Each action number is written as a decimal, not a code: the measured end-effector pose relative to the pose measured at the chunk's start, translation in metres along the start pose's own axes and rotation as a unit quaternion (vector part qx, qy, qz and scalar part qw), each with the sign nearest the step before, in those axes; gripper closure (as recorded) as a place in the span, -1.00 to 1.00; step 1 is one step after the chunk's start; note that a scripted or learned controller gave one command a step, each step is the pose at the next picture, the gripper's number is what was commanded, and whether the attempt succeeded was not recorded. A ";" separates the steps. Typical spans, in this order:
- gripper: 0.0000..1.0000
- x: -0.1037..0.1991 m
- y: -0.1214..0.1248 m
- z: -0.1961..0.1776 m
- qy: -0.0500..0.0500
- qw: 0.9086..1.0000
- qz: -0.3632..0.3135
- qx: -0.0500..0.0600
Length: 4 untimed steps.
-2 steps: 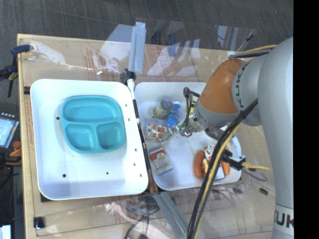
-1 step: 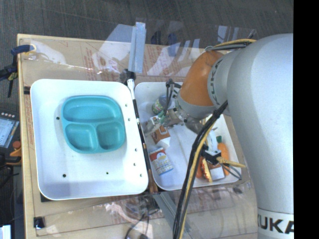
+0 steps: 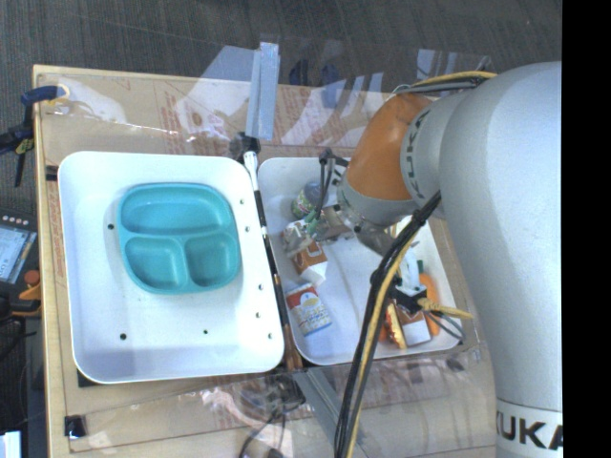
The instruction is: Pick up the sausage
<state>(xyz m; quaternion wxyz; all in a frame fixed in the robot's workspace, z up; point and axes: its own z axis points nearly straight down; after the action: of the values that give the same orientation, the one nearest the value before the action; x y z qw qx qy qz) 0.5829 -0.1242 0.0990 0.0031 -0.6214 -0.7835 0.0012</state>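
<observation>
- The grey arm point(image 3: 496, 237) filled the right side of the frame, its orange band point(image 3: 387, 151) sitting above centre-right and its wrist pointing down toward the left.
- The gripper point(image 3: 315, 222) hung low over the upper-left part of the right bin point(image 3: 282, 175), in among a cluster of small items; whether it was spread or pressed together could not be told, as the tip was lost in the clutter.
- Nothing could be seen pinched in it.
- A brown, sausage-like piece point(image 3: 307, 254) lay in the right bin just below the gripper tip, near the bin's left wall; it was too small and blurred to be sure it was the sausage.
- Just below that piece, a small white carton with a red label point(image 3: 308, 309) lay in the lower-left part of the same bin.
- Orange and white items point(image 3: 412, 321) lay at the lower right of the right bin, partly hidden by the arm and by black and yellow cables point(image 3: 368, 351) that ran down toward the bottom edge of the frame.
- The left bin point(image 3: 95, 332), at centre-left, held a teal divided tray point(image 3: 179, 235) with three compartments, set in its upper half.
- Both bins rested side by side on a tan bench point(image 3: 143, 113).
</observation>
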 end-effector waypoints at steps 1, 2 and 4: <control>-1.00 0.000 0.000 0.000 0.000 1.000 0.000 0.000; 1.00 0.001 0.000 -0.008 0.001 1.000 -0.003 0.001; 1.00 -0.055 0.013 -0.273 -0.002 0.996 -0.090 -0.003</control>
<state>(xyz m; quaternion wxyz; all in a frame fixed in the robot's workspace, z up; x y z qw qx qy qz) 0.6100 -0.1752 0.3720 0.0001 -0.5486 -0.8361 0.0001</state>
